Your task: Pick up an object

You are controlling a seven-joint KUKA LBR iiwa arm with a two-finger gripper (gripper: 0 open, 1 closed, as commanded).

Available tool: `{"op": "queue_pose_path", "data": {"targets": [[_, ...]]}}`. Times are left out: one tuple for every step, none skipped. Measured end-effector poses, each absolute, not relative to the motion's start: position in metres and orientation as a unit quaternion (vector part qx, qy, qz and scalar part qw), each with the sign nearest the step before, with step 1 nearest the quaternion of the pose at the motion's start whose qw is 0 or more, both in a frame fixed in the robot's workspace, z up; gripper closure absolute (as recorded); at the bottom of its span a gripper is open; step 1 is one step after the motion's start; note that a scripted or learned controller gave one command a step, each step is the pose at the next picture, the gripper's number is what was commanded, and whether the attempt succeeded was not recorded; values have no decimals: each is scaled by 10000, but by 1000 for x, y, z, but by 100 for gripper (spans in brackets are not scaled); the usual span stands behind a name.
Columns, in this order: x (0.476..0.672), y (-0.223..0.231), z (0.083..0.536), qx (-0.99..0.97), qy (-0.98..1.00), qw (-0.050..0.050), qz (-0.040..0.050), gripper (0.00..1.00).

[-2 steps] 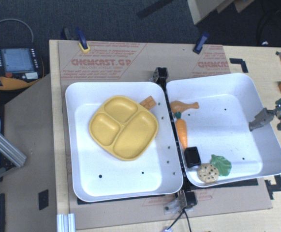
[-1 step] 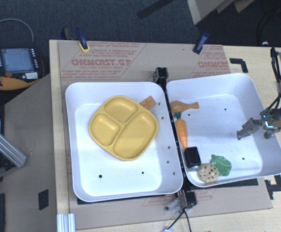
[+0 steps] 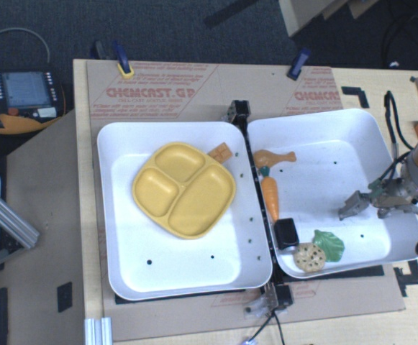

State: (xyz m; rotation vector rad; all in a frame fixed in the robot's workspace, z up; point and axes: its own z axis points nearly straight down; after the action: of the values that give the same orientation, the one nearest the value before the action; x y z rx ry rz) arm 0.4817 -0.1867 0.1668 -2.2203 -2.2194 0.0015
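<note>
Now | pincer (image 3: 354, 207) right bin | carrot (image 3: 270, 199) well apart, leftward

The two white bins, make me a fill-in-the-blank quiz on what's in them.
1. The yellow divided plastic plate lies in the ____ bin.
2. The orange toy carrot lies in the ____ bin.
3. Beside the round speckled cookie lies a ____ leafy toy.
4. The claw hangs over the ____ bin.

Missing words: left, right, green, right
</note>
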Motion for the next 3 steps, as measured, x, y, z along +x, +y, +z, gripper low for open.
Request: {"op": "queue_pose_path", "data": {"targets": [[486, -186, 124, -7073, -7069, 21, 6, 0], [487, -187, 135, -7073, -7070, -3, 2, 100], [490, -181, 178, -7069, -7073, -10, -2, 100]]}}
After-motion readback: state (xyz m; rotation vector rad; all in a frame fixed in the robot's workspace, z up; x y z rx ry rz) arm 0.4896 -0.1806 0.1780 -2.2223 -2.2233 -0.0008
